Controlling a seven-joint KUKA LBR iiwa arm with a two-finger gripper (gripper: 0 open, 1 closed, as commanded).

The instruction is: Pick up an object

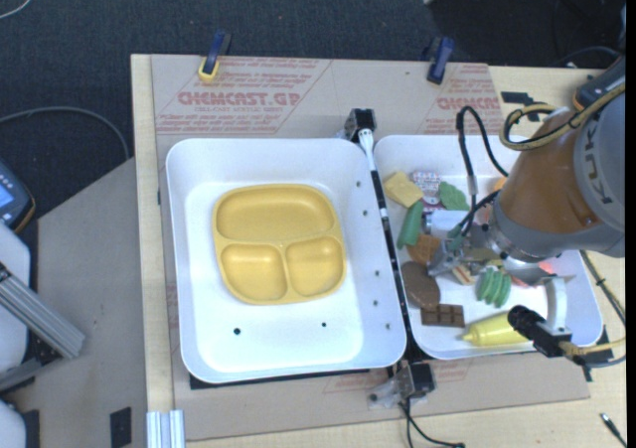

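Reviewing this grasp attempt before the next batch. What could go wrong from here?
1. The gripper sits low in a crowded heap in the right bin; green pieces, a brown piece and a chocolate bar lie close together, so it may grab two things or none.
2. The yellow bottle lies by the bin's near wall and could get nudged.
3. The loose black cable loops near the arm and might snag.

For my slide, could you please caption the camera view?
KUKA arm's gripper lowered among toy foods in right bin; yellow divided tray in left bin.
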